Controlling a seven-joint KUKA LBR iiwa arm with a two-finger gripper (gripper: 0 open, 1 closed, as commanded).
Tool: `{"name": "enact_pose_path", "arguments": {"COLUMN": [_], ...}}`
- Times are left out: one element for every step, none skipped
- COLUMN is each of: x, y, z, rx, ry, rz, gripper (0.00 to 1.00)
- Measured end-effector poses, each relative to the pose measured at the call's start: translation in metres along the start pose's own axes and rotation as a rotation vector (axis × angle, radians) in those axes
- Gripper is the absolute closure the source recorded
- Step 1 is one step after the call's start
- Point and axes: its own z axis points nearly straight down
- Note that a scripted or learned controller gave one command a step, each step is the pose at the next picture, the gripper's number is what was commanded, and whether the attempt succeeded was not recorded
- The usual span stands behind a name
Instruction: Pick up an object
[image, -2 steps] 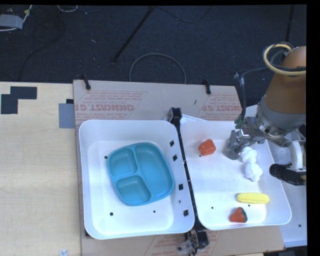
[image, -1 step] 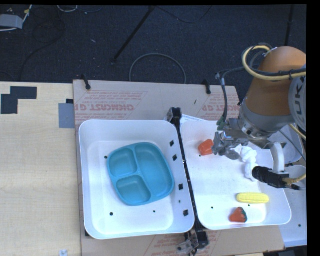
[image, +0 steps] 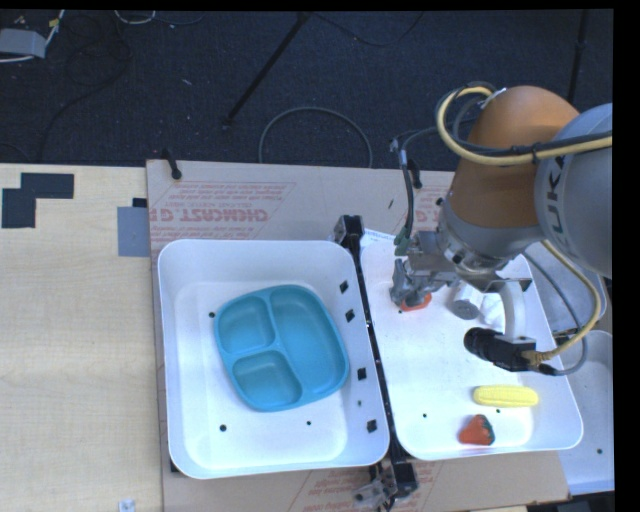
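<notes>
- Orange-red small thing (image: 421, 299), the likeliest pick, lies at the far left of the right bin (image: 430, 385), close by the wall between the two bins. It is right under the gripper (image: 409, 291) and partly hidden by it, so I cannot tell what kind of thing it is.
- Gripper is down low in that bin and touching the orange-red thing or just beside it. Whether the claw is open, closed or clamped on the thing cannot be told from this slant.
- Step in hand, as I judge it: the grasp itself, at the bottom of the reach, with nothing visibly lifted.
- Next move calls for closing squarely on the thing and rising straight up. The bin wall sits near, so any sideways drift risks a knock.
- Other candidates lie well apart at the near end of the same bin: a yellow corn cob toy (image: 506, 397) and, just beside it, a red strawberry-like toy (image: 477, 431).
- Left bin (image: 200, 262) holds a blue divided plate (image: 282, 346) with three compartments.
- Writing: red print on the cardboard sheet (image: 215, 205) under the bins is upside down here, too faint to read surely. White letters "UK" (image: 553, 205) show on the grey arm, cut off at the edge.
</notes>
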Motion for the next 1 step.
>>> {"name": "enact_pose_path", "arguments": {"x": [0.0540], "y": [0.0092], "z": [0.0143], "rx": [0.001], "ry": [0.000], "rz": [0.000], "gripper": [1.00]}}
